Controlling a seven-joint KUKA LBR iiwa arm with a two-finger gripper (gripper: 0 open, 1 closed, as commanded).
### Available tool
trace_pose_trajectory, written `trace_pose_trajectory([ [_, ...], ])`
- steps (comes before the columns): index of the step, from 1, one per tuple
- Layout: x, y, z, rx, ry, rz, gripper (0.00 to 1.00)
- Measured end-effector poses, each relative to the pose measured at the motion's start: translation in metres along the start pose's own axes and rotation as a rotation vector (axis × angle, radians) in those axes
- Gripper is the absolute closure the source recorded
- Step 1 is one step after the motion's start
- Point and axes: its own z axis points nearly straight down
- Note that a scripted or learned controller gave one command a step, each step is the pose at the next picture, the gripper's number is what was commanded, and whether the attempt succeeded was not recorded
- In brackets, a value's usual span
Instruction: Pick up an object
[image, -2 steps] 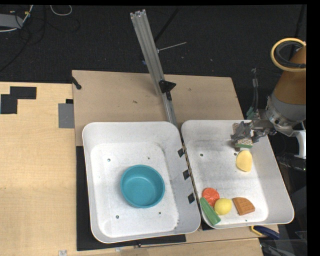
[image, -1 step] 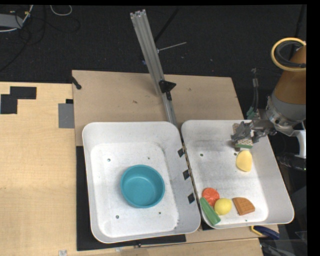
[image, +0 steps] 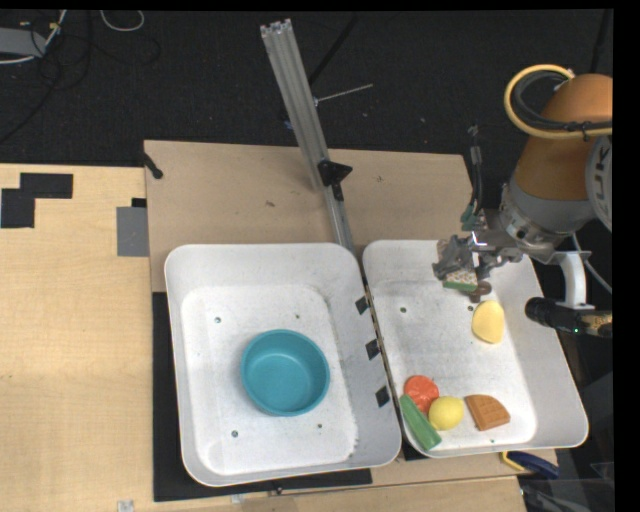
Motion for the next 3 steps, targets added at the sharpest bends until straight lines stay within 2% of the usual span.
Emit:
trace_pose_trajectory([
  [2, 0.113, 0.019, 0.001, 0.0, -0.001, 0.001, 1.0],
  [3, 0.158, 0.015, -0.006, 0.0, -0.001, 0.002, 1.0],
])
